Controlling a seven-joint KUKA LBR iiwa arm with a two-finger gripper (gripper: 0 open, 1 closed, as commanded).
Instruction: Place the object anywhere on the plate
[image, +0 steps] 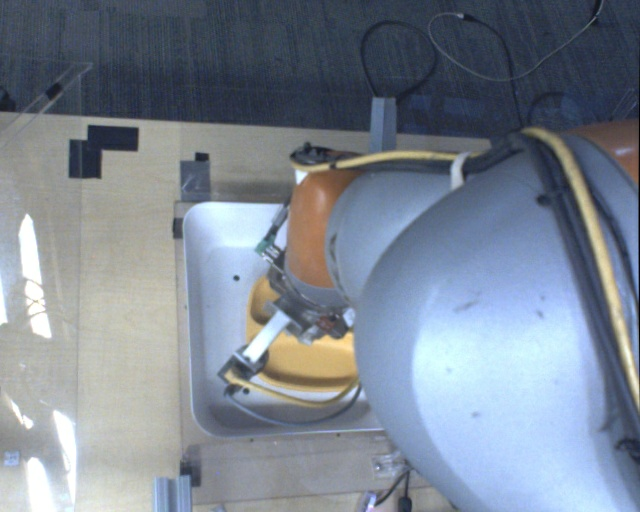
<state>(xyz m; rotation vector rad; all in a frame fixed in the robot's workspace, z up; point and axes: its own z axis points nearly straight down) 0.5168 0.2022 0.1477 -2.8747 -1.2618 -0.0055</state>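
**Item 1. Table** (100, 350): pale wood, with two black marks (100, 146) at its 11 o'clock corner.

**Item 2. Bin** (203, 300): shallow and white. Its left wall and floor are bare from 7 to 11 o'clock, and the right part lies under the arm.

**Item 3. Plate** (300, 372): yellow, lying flat on the bin floor towards 4 o'clock. Its left rim shows as a crescent and the rest is covered by the arm.

**Item 4. Tool** (312, 322): a dark cluster below the wrist, hanging above the plate's showing part at about its 12 o'clock. The wrist hides its business end, so whether it is open, closed or gripping anything cannot be told.

**Item 5. Object**: hidden by the arm. It is possibly under the wrist and over the plate, but its place cannot be told.

**Item 6. Arm** (480, 330): a grey bulk entering from 3 o'clock, with an orange band (310, 232) above the wrist.

**Item 7. Cables** (470, 52): thin loops on the dark floor at 1 o'clock, well apart from the bin.

**Handling note, judged:** the step in hand looks like the set-down. To do it well:
- Lower straight down, with no sideways drift.
- Keep the release inside the plate's rim, not on the crescent at 9 o'clock, where the thing could slide off onto the bin floor.
- Let go low, then lift vertically so that nothing is dragged.
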